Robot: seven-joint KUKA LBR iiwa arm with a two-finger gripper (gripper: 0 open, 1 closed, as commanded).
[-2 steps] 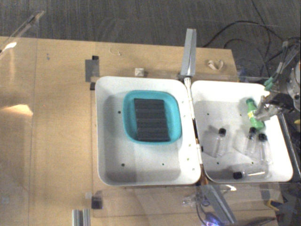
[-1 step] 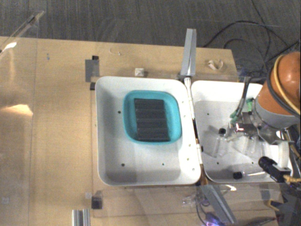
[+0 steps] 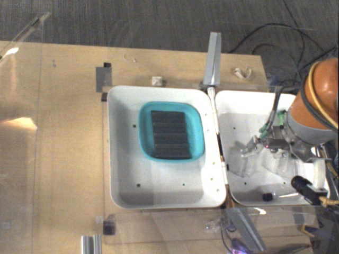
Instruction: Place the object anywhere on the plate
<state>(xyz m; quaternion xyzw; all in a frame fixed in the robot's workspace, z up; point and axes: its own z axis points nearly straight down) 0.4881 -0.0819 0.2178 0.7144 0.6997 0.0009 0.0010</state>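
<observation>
The left bin [image 3: 122, 157], a shallow white tray with rounded corners and smooth raised walls, held a teal plate [image 3: 197, 134], squarish with soft corners and a glossy rim. A dark ribbed rectangular object [image 3: 170, 134] lay flat on the plate's middle, its edges well inside the rim. White floor lay bare around the plate, widest toward the near wall. A narrow ridge split the two bins, which stood touching along it. In the right bin [image 3: 238, 192] the gripper [image 3: 253, 148] hung low over the floor, near the bin's centre and apart from every wall; whether it was clenched or released could not be told, and nothing showed between its tips. The pale wooden bench [image 3: 53, 157] stretched open and glossy to the left
</observation>
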